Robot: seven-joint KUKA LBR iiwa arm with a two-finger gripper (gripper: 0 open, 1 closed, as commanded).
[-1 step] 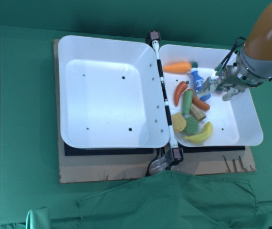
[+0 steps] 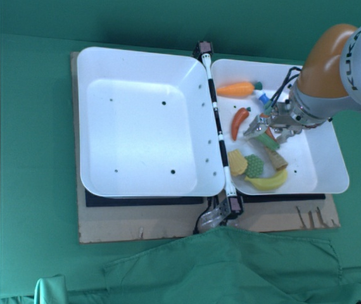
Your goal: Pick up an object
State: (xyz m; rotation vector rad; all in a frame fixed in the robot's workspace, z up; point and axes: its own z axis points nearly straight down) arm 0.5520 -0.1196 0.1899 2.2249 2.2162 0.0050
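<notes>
Gripper point(image 2: 266, 130) over right bin point(image 2: 329, 163); grip state unclear | red chili point(image 2: 239, 123) just beside, long axis near-vertical, stem up

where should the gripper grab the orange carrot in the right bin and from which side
Best guess: take the carrot across its thick orange middle, coming straight down. It lies flat and lengthwise near the far wall of the right bin, green top toward the arm, so the fingers would close across its narrow width. Nothing touches it; the red chili lies apart, nearer the camera. The gripper hovers further in.
</notes>
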